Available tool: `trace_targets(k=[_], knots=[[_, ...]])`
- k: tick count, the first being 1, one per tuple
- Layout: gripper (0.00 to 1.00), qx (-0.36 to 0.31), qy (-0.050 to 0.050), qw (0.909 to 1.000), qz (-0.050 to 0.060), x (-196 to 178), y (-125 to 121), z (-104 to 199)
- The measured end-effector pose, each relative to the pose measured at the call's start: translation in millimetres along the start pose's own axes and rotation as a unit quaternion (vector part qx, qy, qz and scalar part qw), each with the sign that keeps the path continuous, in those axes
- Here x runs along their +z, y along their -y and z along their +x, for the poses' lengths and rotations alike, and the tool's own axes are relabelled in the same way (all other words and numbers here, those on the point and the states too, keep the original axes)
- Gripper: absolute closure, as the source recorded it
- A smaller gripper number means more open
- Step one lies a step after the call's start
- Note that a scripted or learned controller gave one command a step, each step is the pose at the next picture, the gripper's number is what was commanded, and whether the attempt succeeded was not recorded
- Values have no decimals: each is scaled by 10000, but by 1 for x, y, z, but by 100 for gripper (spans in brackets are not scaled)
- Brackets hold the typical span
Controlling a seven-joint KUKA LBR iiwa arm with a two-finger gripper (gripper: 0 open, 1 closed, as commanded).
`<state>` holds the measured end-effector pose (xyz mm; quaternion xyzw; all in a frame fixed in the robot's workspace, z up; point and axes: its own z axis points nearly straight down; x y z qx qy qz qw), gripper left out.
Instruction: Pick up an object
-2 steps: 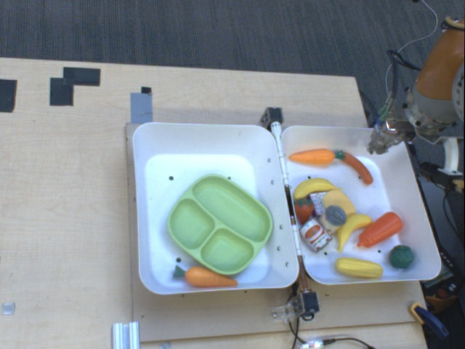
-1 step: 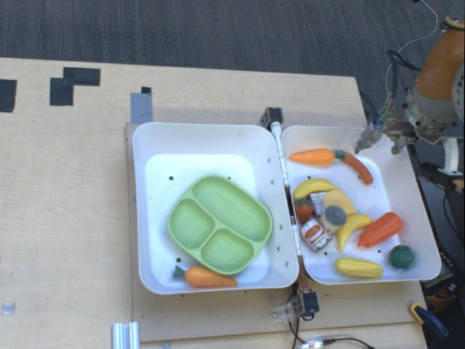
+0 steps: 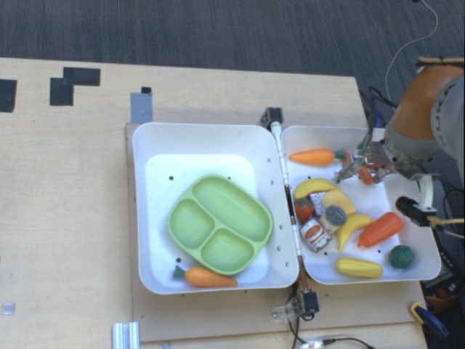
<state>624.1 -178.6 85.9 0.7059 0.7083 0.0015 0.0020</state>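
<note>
My gripper (image 3: 357, 169) hangs low over the back of the right bin (image 3: 418, 275), just right of an orange carrot (image 3: 312, 157). A small red piece (image 3: 370, 175) shows right beside the gripper's tip; whether it is held I cannot tell. Below lie a yellow banana (image 3: 314, 188), a second banana (image 3: 354, 227), a red pepper (image 3: 380, 229), a green ball (image 3: 401, 256), a yellow corn cob (image 3: 359, 267), a white and red can (image 3: 314, 233) and a red fruit (image 3: 304, 211).
The left bin (image 3: 145, 195) holds a green divided plate (image 3: 220, 224) and a carrot (image 3: 209, 277) at its front edge. The grey arm with its orange band (image 3: 418, 111) reaches in from the right. A ridge (image 3: 285, 195) separates the two bins.
</note>
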Motion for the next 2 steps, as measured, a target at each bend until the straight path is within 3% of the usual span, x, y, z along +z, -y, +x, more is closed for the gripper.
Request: trace_targets(k=[1, 2], knots=[[100, -12, 4, 10000, -31, -12, -2, 0], [100, 4, -4, 10000, 6, -101, 68, 27]])
